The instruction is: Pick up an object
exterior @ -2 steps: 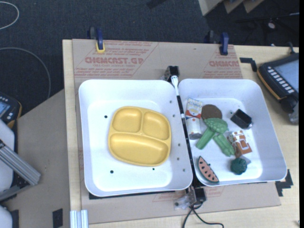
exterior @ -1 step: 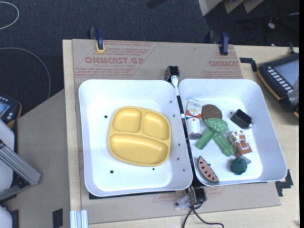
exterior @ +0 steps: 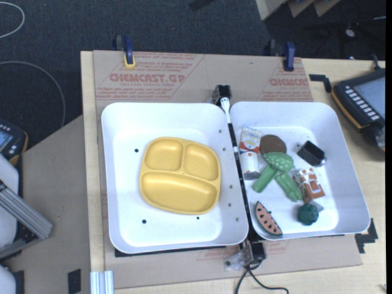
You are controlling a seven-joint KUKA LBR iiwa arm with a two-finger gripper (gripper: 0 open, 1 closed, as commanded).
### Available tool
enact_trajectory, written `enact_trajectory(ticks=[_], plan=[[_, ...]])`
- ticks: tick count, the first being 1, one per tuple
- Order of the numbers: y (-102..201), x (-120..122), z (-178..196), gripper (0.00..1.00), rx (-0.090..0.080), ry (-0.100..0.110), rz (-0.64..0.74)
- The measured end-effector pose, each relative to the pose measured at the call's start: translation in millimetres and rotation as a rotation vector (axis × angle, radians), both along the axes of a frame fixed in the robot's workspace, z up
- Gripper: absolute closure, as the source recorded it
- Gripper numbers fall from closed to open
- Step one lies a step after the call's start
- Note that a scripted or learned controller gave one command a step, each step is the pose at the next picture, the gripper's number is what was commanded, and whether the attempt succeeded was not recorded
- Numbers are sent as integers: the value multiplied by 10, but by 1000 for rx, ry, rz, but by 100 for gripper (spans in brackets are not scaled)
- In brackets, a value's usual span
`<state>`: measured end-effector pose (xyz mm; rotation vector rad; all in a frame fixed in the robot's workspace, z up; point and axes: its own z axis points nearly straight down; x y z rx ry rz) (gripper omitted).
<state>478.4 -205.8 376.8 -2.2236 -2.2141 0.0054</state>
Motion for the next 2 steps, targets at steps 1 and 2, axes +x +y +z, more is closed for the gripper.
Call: enact_trajectory(ticks=[1,2], plan=[[-175,-23,-2045,100,6,10,1],[809,81,-669,100,0,-21,17]])
